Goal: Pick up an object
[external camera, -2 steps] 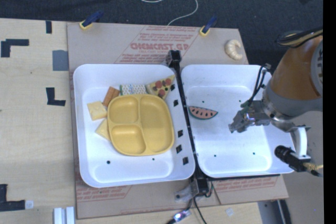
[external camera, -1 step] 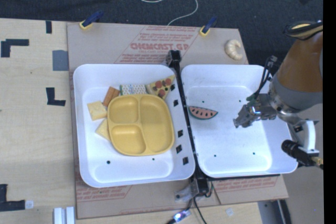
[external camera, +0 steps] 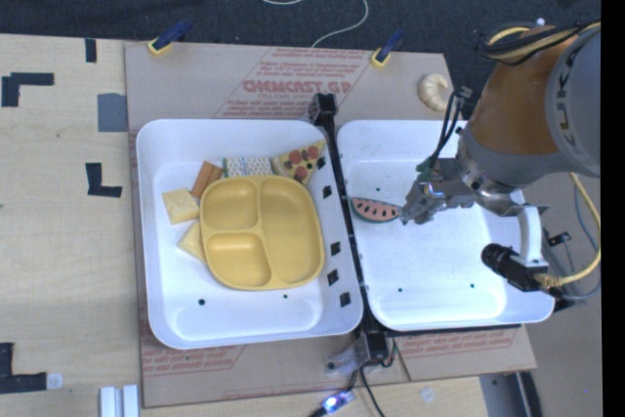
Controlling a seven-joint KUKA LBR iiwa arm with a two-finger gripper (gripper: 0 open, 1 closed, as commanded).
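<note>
**Claw hanging over the right bin beside a watermelon slice**

On the left, the surface [external camera: 59, 239] is showing pale wood with dark tape marks, and a brown cardboard sheet [external camera: 283, 83] is lying under both bins. The left bin [external camera: 166, 308] is carrying a yellow divided plate [external camera: 262, 231] that is taking up most of its middle. Tucked against the plate's left edge are a pale cracker-like square [external camera: 181, 206] and a brown stick-shaped piece [external camera: 206, 179]; along its far edge a small cluster of mixed toy food [external camera: 298, 161] is sitting near the divider between the bins. A white cable [external camera: 322, 0] is trailing across the dark floor beyond the cardboard.

In the right bin [external camera: 430, 308], a watermelon slice [external camera: 374, 209] is lying flat near the left wall, red face up with a dark rind edge. Nothing is lying on top of it.

Just to its right, the claw [external camera: 420, 207] is hanging over the bin floor, close beside the slice's right end; whether it is touching the slice cannot be told, and whether it is spread or pressed together cannot be told either. Nothing is visibly between its tips. The grey arm [external camera: 547, 122] with its orange band is reaching in from the right. A small beige object [external camera: 435, 91] is resting on the cardboard beyond the right bin.
</note>
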